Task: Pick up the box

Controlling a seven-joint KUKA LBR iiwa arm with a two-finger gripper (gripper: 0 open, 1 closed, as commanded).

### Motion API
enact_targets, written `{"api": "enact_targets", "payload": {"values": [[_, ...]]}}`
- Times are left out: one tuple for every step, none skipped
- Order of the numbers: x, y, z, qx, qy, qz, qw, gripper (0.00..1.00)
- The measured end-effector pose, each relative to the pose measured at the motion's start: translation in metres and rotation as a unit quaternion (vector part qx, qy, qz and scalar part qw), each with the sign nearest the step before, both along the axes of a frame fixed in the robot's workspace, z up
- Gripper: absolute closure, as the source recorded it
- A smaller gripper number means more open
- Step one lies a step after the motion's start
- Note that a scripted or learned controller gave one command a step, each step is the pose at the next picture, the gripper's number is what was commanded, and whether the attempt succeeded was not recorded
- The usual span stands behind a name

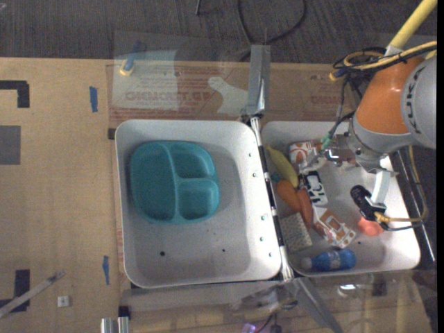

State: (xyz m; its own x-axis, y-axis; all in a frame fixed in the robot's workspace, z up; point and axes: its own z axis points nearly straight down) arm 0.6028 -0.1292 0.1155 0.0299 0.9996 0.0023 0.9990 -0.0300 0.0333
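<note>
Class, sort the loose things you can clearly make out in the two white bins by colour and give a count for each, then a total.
Teal: 1, the divided plate
Yellow: 1, the banana
Orange: 1, the carrot
Blue: 1, the bottle
Red-and-white: 2, the box and the can
Total: 6

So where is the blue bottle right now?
In the camera view the blue bottle lies on its side in the right bin, near its front edge, just below the orange-and-white box.
</note>
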Motion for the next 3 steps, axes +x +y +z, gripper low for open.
{"api": "enact_targets", "payload": {"values": [[0.0,0.0,0.0,-0.0002,0.0,0.0,1.0,0.0],[0.0,0.0,0.0,-0.0004,0.0,0.0,1.0,0.0],[0.002,-0.001,0.013,-0.0005,-0.005,-0.001,1.0,1.0]]}}
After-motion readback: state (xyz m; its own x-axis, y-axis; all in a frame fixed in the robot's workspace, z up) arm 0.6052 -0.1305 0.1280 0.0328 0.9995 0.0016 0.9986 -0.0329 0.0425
